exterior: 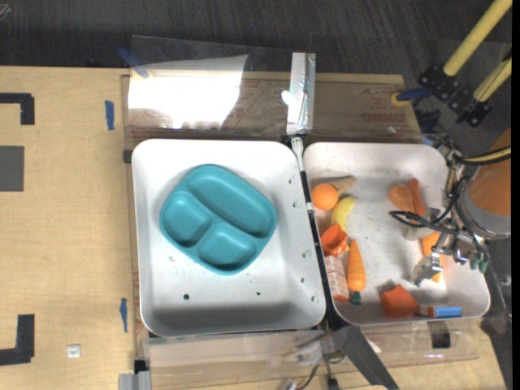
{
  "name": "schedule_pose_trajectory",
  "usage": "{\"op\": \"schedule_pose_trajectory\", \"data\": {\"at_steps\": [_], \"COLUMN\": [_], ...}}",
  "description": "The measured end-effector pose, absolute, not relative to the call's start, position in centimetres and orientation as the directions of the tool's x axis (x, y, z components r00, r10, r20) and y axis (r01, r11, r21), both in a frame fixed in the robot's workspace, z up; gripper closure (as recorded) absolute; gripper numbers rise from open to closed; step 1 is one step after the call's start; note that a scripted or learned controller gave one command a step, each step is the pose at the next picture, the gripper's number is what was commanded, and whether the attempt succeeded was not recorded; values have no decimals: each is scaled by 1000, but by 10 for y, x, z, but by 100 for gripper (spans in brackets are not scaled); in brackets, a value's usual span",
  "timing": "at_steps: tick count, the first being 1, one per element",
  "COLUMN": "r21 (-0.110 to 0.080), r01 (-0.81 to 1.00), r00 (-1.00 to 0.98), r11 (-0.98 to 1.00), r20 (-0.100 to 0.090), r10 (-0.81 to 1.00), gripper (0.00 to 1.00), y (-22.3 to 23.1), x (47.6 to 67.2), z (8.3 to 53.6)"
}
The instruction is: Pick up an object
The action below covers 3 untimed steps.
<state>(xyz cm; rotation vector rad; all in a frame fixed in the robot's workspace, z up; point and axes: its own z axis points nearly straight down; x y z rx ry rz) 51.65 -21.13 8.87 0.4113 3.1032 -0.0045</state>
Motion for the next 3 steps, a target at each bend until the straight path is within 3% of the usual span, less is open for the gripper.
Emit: {"op": "schedule_pose_trajectory", "data": {"at_steps": [1, 2, 3], "r21": [-3, -3, 0], "r01": [259, 259, 288], "r00": [-966, -966, -957], "r11": [966, 966, 958], "r20": [-26, -24, -11], "r10": [259, 259, 288], "gripper": [100, 0, 0], "y": [-212, -211, -207], "x": [520, 520, 524], "z": [102, 102, 89]}}
